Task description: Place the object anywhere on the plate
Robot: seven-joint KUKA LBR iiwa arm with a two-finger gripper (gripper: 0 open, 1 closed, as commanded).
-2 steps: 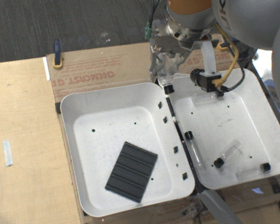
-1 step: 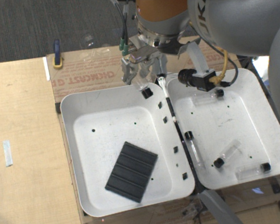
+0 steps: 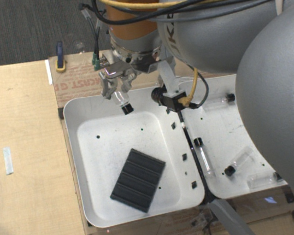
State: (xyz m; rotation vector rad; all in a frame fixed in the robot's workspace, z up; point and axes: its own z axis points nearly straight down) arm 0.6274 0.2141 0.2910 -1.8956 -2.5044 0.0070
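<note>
Your end effector (image 3: 124, 102) hangs over the left bin's (image 3: 94, 205) far rim, grip unreadable; nearer, the dark ridged plate (image 3: 138, 179) carries nothing, placement still ahead

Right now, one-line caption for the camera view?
Gripper above left bin's far edge; black ridged plate lies inside.

Pale wooden bench (image 3: 26, 161); dark floor (image 3: 11, 28)

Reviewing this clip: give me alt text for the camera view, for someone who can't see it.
A black ribbed rectangular plate lies tilted in the left white bin, with the grey-and-orange arm's gripper above that bin's far edge. The right bin holds small clear pieces with black caps.
</note>
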